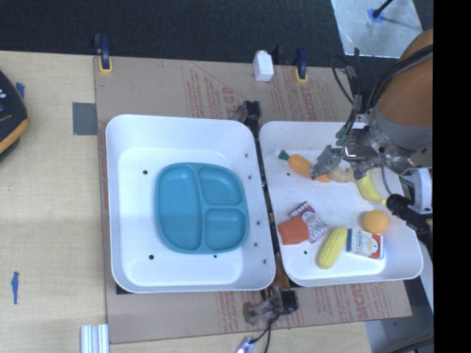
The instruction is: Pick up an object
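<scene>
One cam, looking down: gripper (324, 170) sits low in the right bin (294, 271), fingers slightly apart w/ nothing clearly held, tips right by the carrot (298, 165). Carrot lies just left of the fingers, long axis roughly left-right, so prob a short nudge left. Banana (366, 187) is just right of the fingers.

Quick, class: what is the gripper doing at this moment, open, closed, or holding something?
Gripper: low in the right bin, at the carrot; whether it is open, closed or holding anything cannot be told.
</scene>
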Controlling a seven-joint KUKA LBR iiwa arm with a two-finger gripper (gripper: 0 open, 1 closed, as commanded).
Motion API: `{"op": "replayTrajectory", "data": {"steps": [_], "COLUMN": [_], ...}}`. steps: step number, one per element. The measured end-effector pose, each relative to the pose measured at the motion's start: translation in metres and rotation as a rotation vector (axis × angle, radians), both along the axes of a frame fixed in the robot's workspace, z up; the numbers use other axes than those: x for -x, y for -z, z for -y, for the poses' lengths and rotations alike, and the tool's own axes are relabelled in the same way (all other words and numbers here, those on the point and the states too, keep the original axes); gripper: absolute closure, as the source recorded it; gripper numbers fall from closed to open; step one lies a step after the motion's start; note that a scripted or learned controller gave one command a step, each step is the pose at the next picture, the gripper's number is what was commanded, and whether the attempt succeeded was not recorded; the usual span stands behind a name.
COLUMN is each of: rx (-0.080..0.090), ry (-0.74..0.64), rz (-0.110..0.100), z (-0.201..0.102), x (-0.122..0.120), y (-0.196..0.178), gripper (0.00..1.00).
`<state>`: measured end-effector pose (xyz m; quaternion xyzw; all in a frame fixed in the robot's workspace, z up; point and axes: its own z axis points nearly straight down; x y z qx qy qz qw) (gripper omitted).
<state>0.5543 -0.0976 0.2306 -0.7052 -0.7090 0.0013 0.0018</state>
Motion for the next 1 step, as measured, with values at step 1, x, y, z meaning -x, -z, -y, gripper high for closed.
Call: {"op": "replayTrajectory", "data": {"steps": [1], "rx": [0.002], "ry": [-0.001], "rz": [0.0], "z": [0.0004], "x": [-0.0555], "y": [0.082], "gripper": [0.0]}}
